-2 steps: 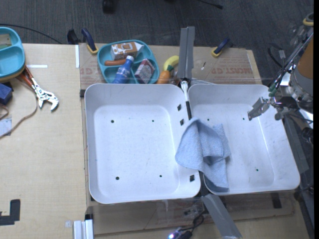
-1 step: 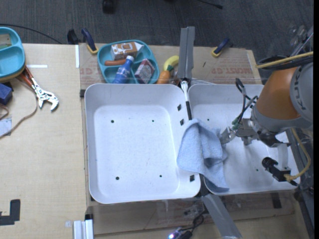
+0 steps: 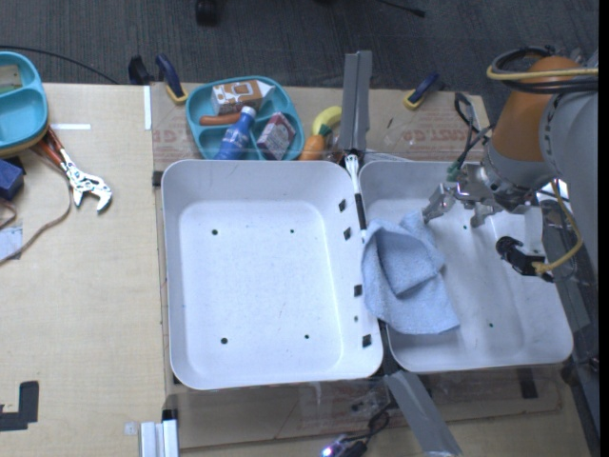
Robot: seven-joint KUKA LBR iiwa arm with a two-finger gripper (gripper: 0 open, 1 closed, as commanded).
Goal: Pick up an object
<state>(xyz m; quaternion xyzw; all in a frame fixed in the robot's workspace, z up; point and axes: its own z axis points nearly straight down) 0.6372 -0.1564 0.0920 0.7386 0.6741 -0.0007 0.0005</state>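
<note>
The left bin (image 3: 190,284) holds nothing to grasp; the one thing to pick is the blue-grey cloth (image 3: 407,279), crumpled against the left wall of the right bin (image 3: 514,346), near the divider between the bins. The end effector (image 3: 457,203) hangs over the far part of the right bin, right of the cloth and apart from it; whether it is apart or together I cannot tell. From here a descent could close on bare bin floor, since the cloth lies off to the left. Limp fabric may also slip out, or snag on the bin wall. The arm (image 3: 542,122) is cut off at the right, and cables blur the wrist
</note>
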